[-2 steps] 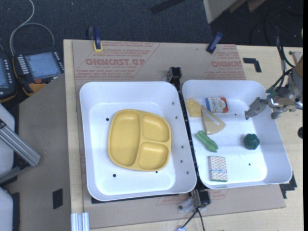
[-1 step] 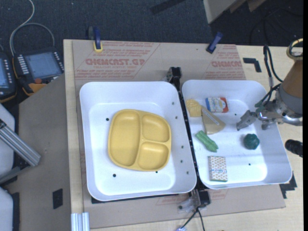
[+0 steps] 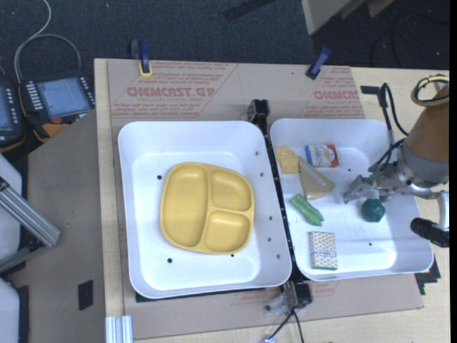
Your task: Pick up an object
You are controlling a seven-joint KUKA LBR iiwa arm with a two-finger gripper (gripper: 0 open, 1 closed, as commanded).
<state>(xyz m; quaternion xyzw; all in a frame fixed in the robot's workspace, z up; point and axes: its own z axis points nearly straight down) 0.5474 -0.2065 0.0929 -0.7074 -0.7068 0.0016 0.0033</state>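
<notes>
The arm (image 3: 428,145) comes in at three o'clock, half cut off by the frame edge. Its gripper (image 3: 359,189) sits low in the right bin (image 3: 357,263), prongs spread apart and clamped on nothing, with a dark green ball (image 3: 372,209) just beside it at five o'clock. Toward nine o'clock lie a tan wedge (image 3: 315,182), a green pod (image 3: 306,209), and a small carton (image 3: 321,154) whose label is too blurred to read. The left bin (image 3: 143,156) holds a yellow divided plate (image 3: 206,207).

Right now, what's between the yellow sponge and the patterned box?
In the camera view, the tan wedge and green pepper lie between yellow sponge and patterned box.
</notes>
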